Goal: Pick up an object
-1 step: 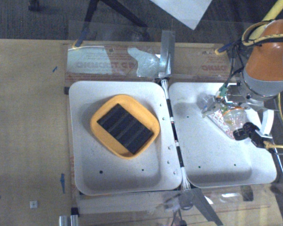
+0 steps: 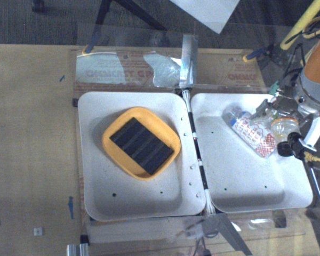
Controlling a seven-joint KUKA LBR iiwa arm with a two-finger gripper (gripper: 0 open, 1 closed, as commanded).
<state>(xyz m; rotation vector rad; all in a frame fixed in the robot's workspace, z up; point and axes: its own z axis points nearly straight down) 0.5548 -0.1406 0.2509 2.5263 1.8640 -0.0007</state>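
While the gripper point(image 2: 280, 122) sits low at the right bin's point(image 2: 245, 193) far right side, over the end of a clear packet with red-and-white print point(image 2: 252, 133), we treat the grasp as unconfirmed; we cannot tell how the claw stands. The packet lies diagonally in the upper half of that bin. We advise closing across its narrow width and lifting straight up. The yellow dish with a dark ribbed panel point(image 2: 141, 143) rests in the left bin point(image 2: 96, 196), well apart.
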